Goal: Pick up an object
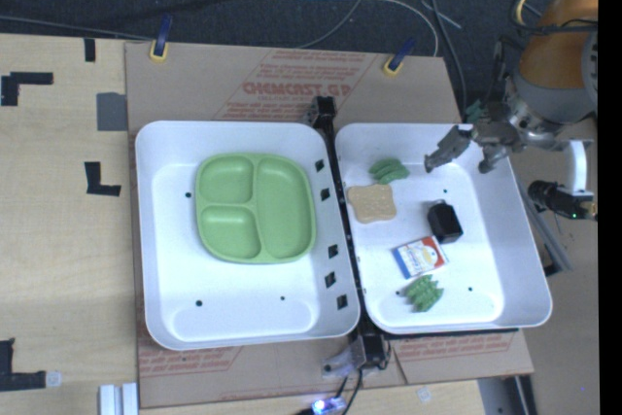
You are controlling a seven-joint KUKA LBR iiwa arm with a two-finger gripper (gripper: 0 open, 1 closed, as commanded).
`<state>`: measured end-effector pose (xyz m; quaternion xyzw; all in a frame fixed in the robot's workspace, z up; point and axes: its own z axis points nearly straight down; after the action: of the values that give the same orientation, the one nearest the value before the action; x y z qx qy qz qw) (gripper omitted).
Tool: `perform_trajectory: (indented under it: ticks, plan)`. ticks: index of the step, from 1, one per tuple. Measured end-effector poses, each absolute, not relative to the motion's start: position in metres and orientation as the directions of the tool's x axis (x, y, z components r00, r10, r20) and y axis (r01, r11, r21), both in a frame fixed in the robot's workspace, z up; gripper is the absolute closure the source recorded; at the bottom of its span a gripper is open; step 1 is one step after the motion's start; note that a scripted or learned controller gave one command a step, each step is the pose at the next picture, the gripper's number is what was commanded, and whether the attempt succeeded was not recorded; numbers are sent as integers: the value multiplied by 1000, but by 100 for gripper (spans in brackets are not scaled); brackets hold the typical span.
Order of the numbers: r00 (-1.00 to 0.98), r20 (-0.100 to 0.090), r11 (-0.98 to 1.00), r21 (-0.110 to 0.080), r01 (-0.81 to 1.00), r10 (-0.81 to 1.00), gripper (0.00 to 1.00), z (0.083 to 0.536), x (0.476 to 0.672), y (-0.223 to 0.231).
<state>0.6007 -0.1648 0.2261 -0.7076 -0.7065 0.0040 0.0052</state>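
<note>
Two shallow white bins side by side on the surface, taking the right bin [505, 248] as the landmark throughout. To its left, the other bin [160, 238] with a green divided plate [256, 207]. Inside the right bin, five candidates for picking: a green leafy piece [389, 171] near the far wall, a tan slice like toast [371, 203] against the left wall, a small black block [445, 221] about the middle, a red-and-white packet [420, 257] just nearer than the block, and another green piece [424, 293] close to the near wall. Above the bin's far right corner, the gripper [468, 150], jaws spread wide and nothing between them. Judged by looks: the black block probably stiff and light, best squeezed across its narrower sides; the packet flat and likely slick, awkward to lift off the floor; the tan slice probably soft and thin, hard to get under; the green pieces small and irregular (probably toy food, though too small to tell). Hard to make out: print on the packet, true height of any item, and how high above the bin floor the fingertips hang. Arm cut off at the frame's right.
</note>
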Motion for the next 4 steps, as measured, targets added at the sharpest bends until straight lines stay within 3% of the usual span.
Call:
perform_trajectory:
  ticks: [1,3,4]
  plan:
    - [-1,0,1,-1,1000,1000,0,233,603,-165]
    - [-2,0,2,-6,1000,1000,0,116,612,-164]
    - [-1,0,1,1,1000,1000,0,86,613,-163]
